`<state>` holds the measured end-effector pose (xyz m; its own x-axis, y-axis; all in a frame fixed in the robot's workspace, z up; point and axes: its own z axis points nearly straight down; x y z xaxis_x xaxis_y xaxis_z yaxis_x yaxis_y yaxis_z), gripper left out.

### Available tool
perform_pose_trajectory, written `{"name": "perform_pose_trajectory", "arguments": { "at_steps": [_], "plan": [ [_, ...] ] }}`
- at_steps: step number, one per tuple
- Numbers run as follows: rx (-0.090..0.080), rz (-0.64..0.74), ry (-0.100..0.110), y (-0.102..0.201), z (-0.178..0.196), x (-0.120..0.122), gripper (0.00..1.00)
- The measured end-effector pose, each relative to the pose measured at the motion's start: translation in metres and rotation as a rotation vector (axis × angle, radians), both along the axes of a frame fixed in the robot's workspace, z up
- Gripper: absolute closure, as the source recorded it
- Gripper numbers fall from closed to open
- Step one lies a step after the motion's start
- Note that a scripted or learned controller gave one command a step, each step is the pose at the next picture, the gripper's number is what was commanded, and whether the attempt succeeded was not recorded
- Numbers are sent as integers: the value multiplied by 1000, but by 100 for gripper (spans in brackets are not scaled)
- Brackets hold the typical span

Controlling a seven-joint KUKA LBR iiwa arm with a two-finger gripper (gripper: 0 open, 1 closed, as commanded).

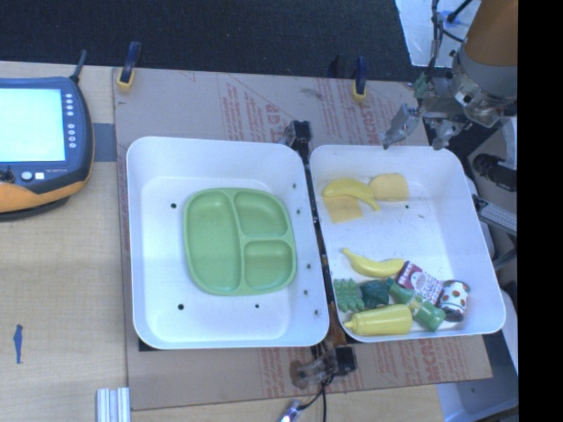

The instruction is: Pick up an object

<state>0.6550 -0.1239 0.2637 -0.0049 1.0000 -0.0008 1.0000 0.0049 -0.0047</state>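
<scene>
The right bin (479, 236) holds several toy foods. A yellow banana (374, 265) lies near its middle, with two yellow pieces (350, 198) and a yellow chunk (390, 186) toward the far side. At the near edge sit green leafy pieces (361, 294), a yellow corn-like piece (380, 322), a small green piece (428, 315) and two red-and-white packets (420, 284). My gripper (424, 130) hangs above the bin's far right corner, away from all the food. It is open, with nothing between its fingers.
The left bin (149, 236) holds a green divided plate (239, 240). A teach pendant (35, 143) lies on the bench at far left. Blue clamps (359, 70) grip the cardboard's far edge. A bracket (301, 134) joins the bins at the far side.
</scene>
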Motion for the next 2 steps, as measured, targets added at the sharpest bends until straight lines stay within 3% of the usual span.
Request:
{"name": "perform_pose_trajectory", "arguments": {
  "at_steps": [1, 2],
  "plan": [
    [0, 2, 2, 48, -73, -41, 0],
    [-1, 0, 3, 32, -159, -10, 0]
  ]
}}
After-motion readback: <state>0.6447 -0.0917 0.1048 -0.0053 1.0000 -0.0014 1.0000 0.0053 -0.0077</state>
